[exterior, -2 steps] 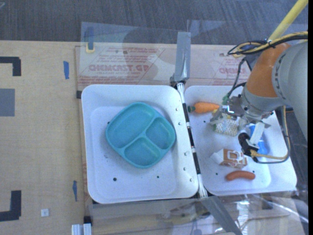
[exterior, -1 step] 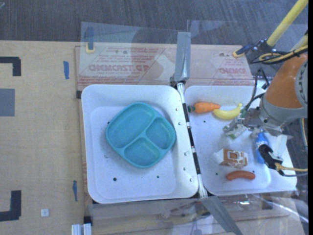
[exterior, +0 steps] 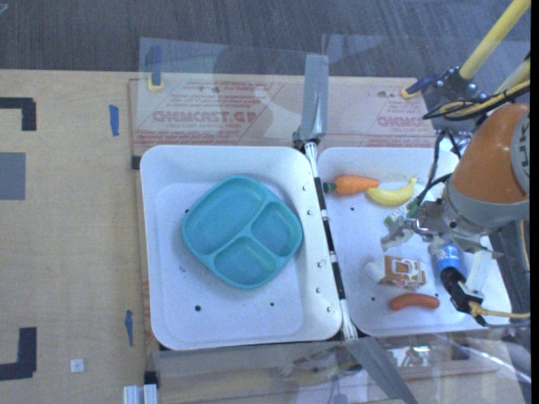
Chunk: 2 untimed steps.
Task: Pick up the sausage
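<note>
Your sausage [exterior: 413, 301], a short reddish-orange link, is lying flat near the front edge of the right bin [exterior: 354, 310], just below a small orange-and-white carton [exterior: 402, 270]. The gripper [exterior: 414, 225] is hovering above and apart from it, w/ nothing between its fingers; how far they're spread, you can't tell. A carrot [exterior: 357, 184] and banana [exterior: 393, 194] are sitting toward the back. A blue plate [exterior: 242, 231] is resting in the left bin [exterior: 168, 310].
</note>
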Each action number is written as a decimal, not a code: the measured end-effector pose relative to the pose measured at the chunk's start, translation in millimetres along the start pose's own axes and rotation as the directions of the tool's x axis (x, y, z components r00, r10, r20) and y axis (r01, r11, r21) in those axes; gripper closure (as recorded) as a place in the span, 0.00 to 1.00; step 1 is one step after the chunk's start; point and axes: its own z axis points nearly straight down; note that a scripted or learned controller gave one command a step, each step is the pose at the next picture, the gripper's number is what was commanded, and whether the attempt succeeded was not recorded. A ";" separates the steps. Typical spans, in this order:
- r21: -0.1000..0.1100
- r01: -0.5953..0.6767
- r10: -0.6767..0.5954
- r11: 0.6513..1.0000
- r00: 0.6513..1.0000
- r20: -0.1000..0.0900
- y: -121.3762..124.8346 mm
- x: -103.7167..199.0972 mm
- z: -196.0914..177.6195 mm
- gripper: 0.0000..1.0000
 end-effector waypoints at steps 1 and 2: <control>0.000 0.119 -0.119 0.993 0.993 0.000 -49.0 -23.2 2.2 0.00; -0.008 0.011 -0.011 1.000 1.000 0.003 -1.1 8.5 32.9 0.00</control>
